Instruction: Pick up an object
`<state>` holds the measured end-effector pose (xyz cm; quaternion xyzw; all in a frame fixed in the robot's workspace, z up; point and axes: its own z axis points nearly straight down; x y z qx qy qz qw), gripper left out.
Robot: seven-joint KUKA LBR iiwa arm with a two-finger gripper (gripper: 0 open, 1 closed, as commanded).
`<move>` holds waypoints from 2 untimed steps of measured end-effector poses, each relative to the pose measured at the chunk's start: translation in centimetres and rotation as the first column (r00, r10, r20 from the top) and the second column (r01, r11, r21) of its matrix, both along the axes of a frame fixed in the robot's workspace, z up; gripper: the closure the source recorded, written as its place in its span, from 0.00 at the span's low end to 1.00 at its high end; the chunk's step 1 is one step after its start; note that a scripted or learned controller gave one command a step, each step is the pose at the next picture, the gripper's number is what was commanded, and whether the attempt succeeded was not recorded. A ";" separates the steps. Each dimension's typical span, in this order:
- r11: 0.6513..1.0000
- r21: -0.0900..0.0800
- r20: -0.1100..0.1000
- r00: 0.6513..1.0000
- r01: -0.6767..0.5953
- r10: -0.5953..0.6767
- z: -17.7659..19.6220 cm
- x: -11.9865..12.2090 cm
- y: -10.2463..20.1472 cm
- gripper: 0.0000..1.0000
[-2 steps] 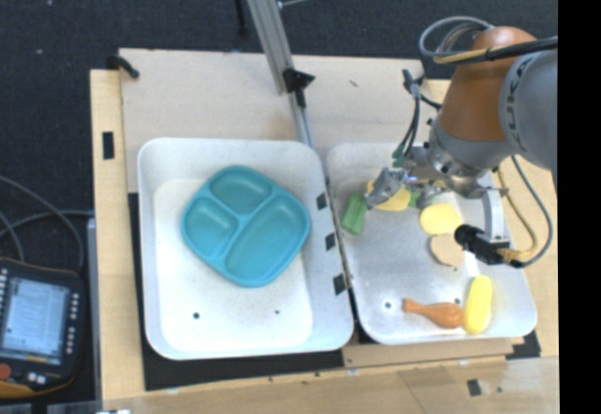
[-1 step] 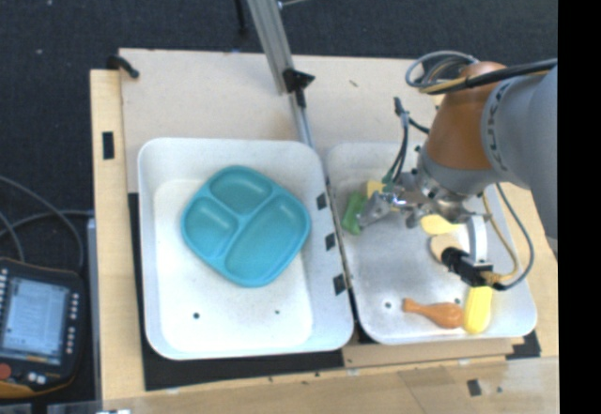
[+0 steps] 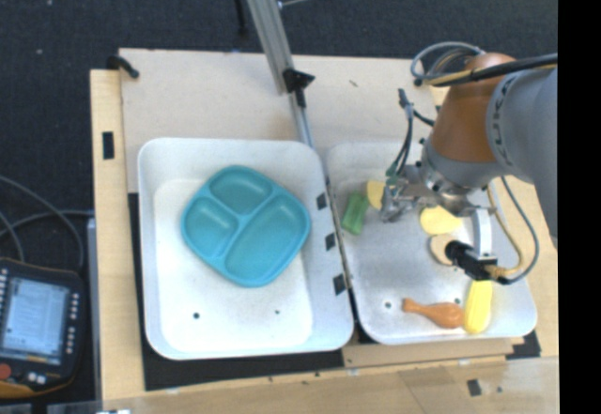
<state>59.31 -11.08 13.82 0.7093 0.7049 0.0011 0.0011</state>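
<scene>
While the arm hangs over the right bin [image 3: 376, 281], its gripper [image 3: 394, 198] sits low among small pieces.
Whether the gripper is apart or together, I cannot tell; the green block [image 3: 355, 213] lies just to its left, long axis near upright, a pale yellow piece [image 3: 376, 193] touching beside.

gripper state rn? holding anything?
Gripper: low in the right bin, by the green object and a yellow piece; open or closed, holding or not, cannot be told.
</scene>
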 end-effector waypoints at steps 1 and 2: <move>1.000 -0.002 0.005 1.000 -0.006 0.006 6.4 0.3 -0.5 1.00; 1.000 -0.002 0.006 1.000 -0.010 0.010 12.7 0.5 0.1 1.00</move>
